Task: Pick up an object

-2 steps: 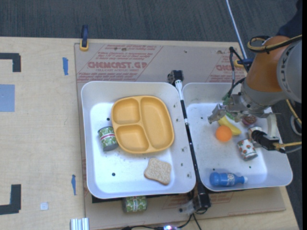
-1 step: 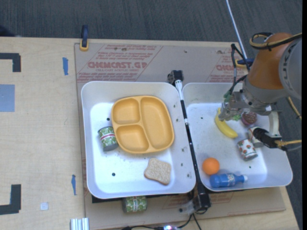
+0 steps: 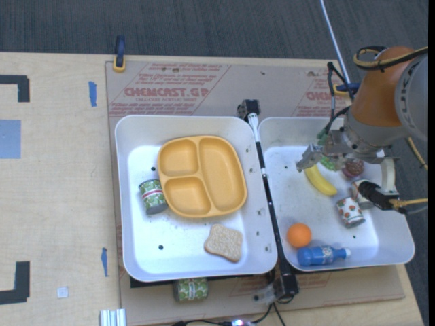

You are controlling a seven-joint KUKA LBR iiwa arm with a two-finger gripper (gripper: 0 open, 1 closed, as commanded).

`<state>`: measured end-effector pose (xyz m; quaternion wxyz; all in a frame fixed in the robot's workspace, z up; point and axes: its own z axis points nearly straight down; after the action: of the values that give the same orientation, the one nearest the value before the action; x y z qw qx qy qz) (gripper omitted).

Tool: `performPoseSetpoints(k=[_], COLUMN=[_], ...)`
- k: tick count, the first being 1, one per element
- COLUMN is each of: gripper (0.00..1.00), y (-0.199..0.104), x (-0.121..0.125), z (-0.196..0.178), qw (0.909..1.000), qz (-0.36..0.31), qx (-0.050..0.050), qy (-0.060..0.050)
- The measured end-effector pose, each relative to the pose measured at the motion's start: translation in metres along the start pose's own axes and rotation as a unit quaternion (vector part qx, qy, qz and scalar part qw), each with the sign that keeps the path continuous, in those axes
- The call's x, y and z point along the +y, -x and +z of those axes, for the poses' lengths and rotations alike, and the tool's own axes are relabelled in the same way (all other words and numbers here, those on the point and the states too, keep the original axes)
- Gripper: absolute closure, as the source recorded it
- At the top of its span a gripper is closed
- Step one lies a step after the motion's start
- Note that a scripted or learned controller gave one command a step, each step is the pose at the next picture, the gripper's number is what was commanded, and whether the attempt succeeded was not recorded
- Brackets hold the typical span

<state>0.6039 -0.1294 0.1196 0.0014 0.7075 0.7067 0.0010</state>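
In the right bin [image 3: 387, 250] lie a yellow banana [image 3: 321, 181], an orange [image 3: 298, 235], a blue bottle [image 3: 323, 255] on its side and a small white cup with red spots [image 3: 349, 211]. My gripper [image 3: 317, 156] is low in the bin's far part, just above the banana's upper end. A green item [image 3: 331, 161] and a reddish item [image 3: 353, 168] sit right beside the gripper, partly hidden by the wrist. I see nothing clearly held.
The left bin [image 3: 129, 182] holds a yellow divided plate [image 3: 202, 175], a green can [image 3: 153, 196] and a slice of bread [image 3: 224, 242]. Another green can [image 3: 192, 289] lies on the bench in front of the bins. A black divider clamp [image 3: 249, 107] sits between the bins.
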Motion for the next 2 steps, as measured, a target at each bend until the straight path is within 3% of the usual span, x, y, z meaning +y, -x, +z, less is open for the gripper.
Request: performPoseSetpoints(k=[1, 2], gripper=[1.0, 0.0], y=[-0.0001, -0.0001], x=[0.0009, 0.0008], z=[-0.0105, -0.0104], qw=[1.0, 1.0], qz=[0.0, 0.0], qx=[0.0, 0.0], qy=[0.002, 0.001])
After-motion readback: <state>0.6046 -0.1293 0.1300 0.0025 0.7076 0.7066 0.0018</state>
